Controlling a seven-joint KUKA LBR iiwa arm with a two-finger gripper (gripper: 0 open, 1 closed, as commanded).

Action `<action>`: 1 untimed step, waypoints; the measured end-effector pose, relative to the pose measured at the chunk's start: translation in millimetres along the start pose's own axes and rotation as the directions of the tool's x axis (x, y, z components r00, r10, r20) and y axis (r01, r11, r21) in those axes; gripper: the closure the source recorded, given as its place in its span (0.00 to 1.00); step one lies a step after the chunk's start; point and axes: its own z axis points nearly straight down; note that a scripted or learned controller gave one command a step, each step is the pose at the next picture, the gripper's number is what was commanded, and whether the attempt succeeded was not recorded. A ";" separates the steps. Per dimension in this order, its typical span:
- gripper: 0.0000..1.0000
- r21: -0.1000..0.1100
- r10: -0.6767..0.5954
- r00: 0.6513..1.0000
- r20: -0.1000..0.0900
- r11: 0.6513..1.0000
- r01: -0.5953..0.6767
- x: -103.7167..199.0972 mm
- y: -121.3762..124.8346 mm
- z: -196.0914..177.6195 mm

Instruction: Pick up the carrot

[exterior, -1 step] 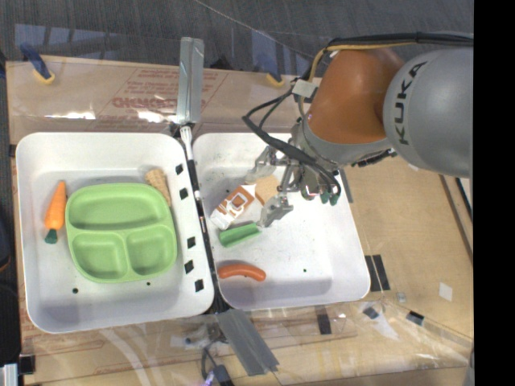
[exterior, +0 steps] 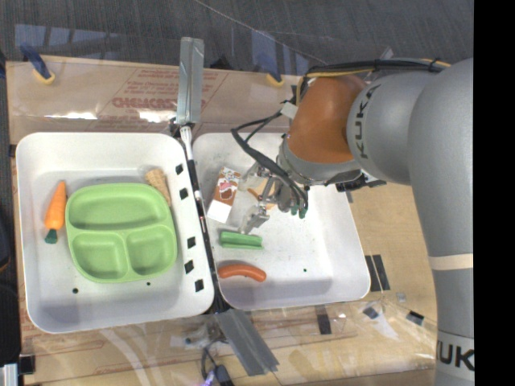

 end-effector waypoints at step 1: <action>0.00 0.003 0.385 0.923 -0.006 0.923 -0.385 -3.8 -2.1 14.1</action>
